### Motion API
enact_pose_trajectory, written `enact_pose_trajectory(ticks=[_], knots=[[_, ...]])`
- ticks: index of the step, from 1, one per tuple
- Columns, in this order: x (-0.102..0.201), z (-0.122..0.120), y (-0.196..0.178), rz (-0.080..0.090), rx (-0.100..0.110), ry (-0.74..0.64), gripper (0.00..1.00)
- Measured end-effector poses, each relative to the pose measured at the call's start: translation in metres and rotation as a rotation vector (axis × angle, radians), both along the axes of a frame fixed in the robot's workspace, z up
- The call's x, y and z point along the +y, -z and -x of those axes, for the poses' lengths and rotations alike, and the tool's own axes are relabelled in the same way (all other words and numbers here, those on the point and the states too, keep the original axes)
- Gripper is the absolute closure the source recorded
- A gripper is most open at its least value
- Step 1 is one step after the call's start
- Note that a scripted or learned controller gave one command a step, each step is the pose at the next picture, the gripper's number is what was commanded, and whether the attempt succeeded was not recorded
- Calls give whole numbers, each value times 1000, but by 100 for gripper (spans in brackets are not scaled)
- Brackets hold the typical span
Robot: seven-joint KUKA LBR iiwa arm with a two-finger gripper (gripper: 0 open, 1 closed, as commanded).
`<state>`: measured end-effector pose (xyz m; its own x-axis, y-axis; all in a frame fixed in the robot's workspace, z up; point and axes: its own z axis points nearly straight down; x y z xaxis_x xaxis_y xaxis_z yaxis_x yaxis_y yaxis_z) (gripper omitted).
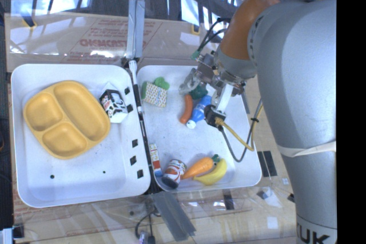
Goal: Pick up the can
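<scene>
Can (175, 170): lay on its side near the front edge of the right bin (171, 140), at the left of that edge; red and white print, one round end turned toward the camera.
Neighbours: a carrot (198, 168) touched or nearly touched its right side, with a banana (213, 174) just behind the carrot.
Jaws (201, 90): hung over the back of the right bin, well apart from the can; whether they were parted or closed could not be told, and nothing was seen between them.
Under the jaws: a blue bottle (199, 110), an orange piece (187, 109), a green object (199, 92).
Elsewhere: a patterned block (154, 94) in the right bin; a yellow tray (64, 118) and small carton (114, 104) in the left bin (34, 180).
Handling, judged: rigid, light, smooth wall, likely slippery; prone to roll when nudged.
Hold, judged: across the curved body at mid-length, squarely, from above.
Risk, judged: bin wall and carrot crowded the approach.
</scene>
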<state>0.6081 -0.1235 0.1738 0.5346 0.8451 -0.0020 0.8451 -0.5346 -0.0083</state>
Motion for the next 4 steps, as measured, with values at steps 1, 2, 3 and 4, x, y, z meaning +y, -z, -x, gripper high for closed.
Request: enact_pose_trajectory(ticks=[1,2,3,4], knots=[[-6,44,84,3,0,394,0],[-23,-10,82,3,-3,404,0],[-3,-29,37,2,-6,47,0],[16,-48,43,1,-5,53,0]])
